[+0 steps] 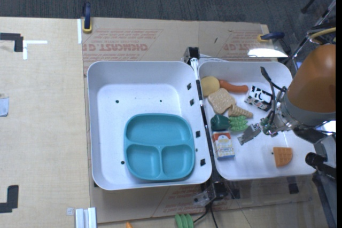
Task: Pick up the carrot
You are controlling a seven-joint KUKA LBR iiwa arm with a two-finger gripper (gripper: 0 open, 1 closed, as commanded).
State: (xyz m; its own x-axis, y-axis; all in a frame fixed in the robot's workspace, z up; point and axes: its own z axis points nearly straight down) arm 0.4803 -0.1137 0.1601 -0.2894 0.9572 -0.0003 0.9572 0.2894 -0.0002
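Note:
The carrot (233, 86) is a slim orange piece lying flat at the back of the right bin (251, 167), just right of a yellow fruit (210, 83). My gripper (255, 131) hangs low over the middle of that bin, well to the front and right of the carrot and apart from it. Its tip is near the green vegetables (238, 123). The grey arm with its orange band (316, 78) covers the bin's right side.
Around the carrot lie a bread slice (220, 100), a cracker (241, 111), a black-and-white item (259, 96), broccoli (218, 122), a small carton (224, 145) and an orange wedge (282, 156). A teal divided plate (159, 146) sits in the left bin (107, 115).

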